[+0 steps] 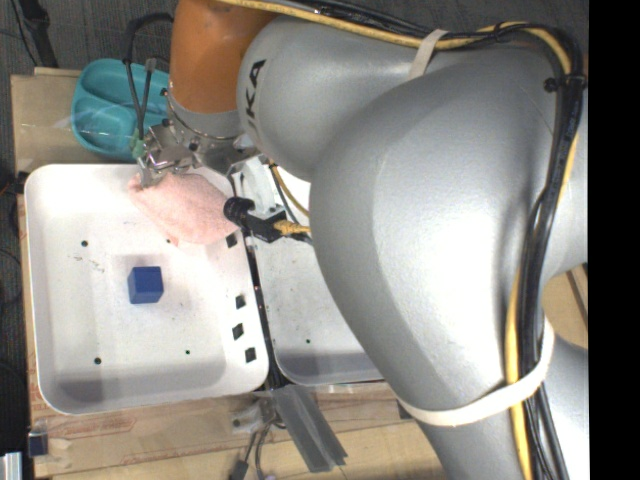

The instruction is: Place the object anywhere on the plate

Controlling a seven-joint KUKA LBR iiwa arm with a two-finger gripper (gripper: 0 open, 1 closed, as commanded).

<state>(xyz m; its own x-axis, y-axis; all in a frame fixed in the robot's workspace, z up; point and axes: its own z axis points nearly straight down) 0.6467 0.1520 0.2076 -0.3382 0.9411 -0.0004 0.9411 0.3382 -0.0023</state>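
Within the left bin, a small blue cube is seen resting on the white floor, well apart from the pink plate, which lies toward the bin's far right corner. No long axis can be assigned to the cube, its faces appearing equal; its edges are set roughly parallel to the bin walls, one face turned upward. Above the plate's far edge, the gripper is positioned, partly hidden beneath the orange band of the grey arm. Nothing is seen between the fingers, and whether they are spread or pressed together cannot be told. Beyond the plate, outside the bin, a teal object is visible.
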